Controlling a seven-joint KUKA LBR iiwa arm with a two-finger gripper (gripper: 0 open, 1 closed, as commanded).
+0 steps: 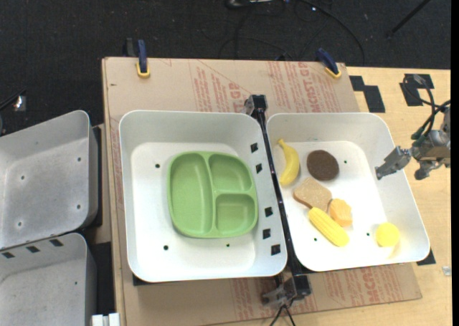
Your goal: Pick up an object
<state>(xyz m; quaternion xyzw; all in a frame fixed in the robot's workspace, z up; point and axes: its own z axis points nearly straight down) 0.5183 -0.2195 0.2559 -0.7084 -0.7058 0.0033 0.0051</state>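
Gripper [393,163]: at the right bin's [362,125] right rim, near its far corner; spread of the jaws cannot be told at this size; nothing seen held.
Nearest objects: brown round patty [323,165] and yellow lemon [387,235], both inside the right bin, patty toward the bin's middle, lemon at the near right corner.
Banana [289,163]: against the left wall of the right bin, long axis running far to near.
Bread slice [312,193], orange piece [341,212], corn cob [328,226]: clustered at the bin's centre, touching; corn lies slantwise.
Open room: bare floor between the gripper and the patty; likely the easiest approach.
Left bin [143,131]: holds a green divided plate [213,194].
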